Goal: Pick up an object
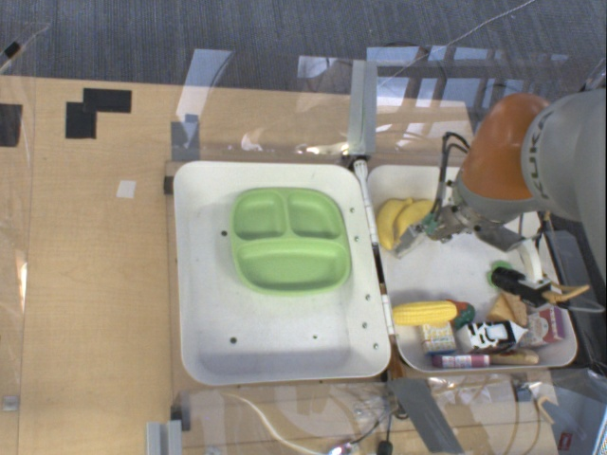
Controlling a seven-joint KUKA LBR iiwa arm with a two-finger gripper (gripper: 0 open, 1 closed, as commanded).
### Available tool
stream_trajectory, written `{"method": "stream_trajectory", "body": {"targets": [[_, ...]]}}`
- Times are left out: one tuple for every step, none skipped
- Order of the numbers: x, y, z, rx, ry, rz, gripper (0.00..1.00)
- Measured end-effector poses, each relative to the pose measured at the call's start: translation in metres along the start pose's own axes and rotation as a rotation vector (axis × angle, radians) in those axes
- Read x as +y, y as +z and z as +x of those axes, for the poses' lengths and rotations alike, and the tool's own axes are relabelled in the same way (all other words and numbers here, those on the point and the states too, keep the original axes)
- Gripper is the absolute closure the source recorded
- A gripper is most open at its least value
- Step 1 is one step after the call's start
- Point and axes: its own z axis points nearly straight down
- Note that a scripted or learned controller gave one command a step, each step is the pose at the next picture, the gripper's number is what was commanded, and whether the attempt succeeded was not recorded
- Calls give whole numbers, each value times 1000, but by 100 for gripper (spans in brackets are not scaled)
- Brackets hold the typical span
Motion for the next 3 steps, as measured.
{"method": "stream_trajectory", "body": {"targets": [[51,4,-23,14,186,36,0],[52,-6,-22,15,181,36,100],[77,-95,4,3,340,12,100]]}}
